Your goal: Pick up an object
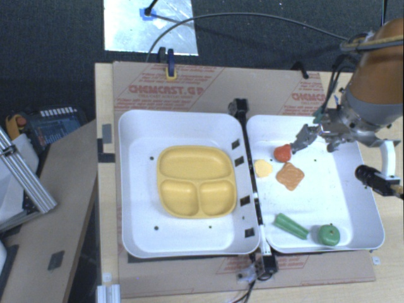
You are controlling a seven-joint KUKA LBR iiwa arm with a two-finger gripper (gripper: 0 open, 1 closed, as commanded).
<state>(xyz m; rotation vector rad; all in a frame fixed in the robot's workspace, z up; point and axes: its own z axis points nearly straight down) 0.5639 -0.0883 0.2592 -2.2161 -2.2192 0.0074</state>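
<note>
In the right bin (353,194) lie a red round piece (282,151), a small yellow piece (262,167), an orange flat piece (290,177), a green cylinder (291,225) and a green round piece (328,234). My gripper (317,141) hangs over the upper middle of that bin, just right of the red piece. It is open, with one finger (303,138) near the red piece and nothing between the fingers.
A yellow divided tray (194,180) rests in the left bin (136,169). A black divider with clips (247,169) runs between the bins. The arm's grey and orange body (379,74) rises at the right.
</note>
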